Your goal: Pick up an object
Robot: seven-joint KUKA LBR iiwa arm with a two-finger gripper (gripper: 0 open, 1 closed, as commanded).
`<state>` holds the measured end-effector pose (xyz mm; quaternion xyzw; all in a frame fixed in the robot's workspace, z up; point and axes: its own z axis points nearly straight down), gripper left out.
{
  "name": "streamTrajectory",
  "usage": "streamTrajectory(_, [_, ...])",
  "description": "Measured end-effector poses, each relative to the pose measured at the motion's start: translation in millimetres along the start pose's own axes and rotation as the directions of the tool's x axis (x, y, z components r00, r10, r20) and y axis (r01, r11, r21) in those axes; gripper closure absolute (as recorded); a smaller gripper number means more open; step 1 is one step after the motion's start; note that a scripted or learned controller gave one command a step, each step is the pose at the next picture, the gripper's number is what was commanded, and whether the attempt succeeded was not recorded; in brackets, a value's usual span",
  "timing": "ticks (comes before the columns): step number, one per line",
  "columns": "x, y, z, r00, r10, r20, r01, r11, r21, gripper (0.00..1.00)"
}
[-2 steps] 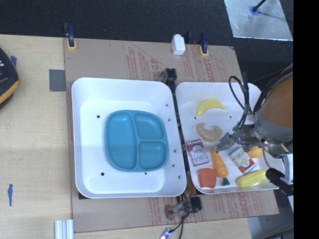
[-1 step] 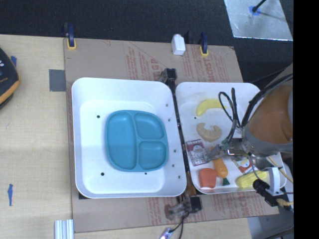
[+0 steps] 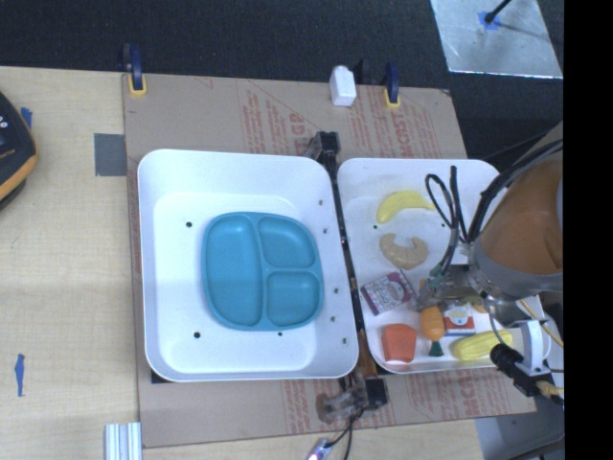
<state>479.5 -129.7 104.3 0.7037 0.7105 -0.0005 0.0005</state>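
Your gripper (image 3: pixel 448 290) sits low in the right bin (image 3: pixel 359 185), toward its 4 o'clock side, under the orange band of the arm (image 3: pixel 522 223). You cannot tell how it is set, because the wrist and cables cover it from above.

Touching or just beside the tool at 7 o'clock is a small orange carrot (image 3: pixel 432 323). Just beside that, at 8 o'clock from the tool, stands a red cup (image 3: pixel 398 342). At 5 o'clock lies a yellow corn cob (image 3: pixel 479 344), near the bin's bottom edge. At 9 o'clock you have a purple packet (image 3: pixel 387 291), close to the bin's left wall. At 10 o'clock sits a tan pastry (image 3: pixel 404 250), and farther out at 11 o'clock a yellow banana (image 3: pixel 403 203).

Well apart at 9 o'clock, the left bin (image 3: pixel 158 257) holds a blue divided plate (image 3: pixel 261 269), lying flat in its middle.
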Motion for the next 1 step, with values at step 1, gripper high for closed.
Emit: streamTrajectory(1, [70.7, 69.4, -88.0, 1.000, 0.004, -0.002, -0.004, 1.000, 0.002, 1.00])
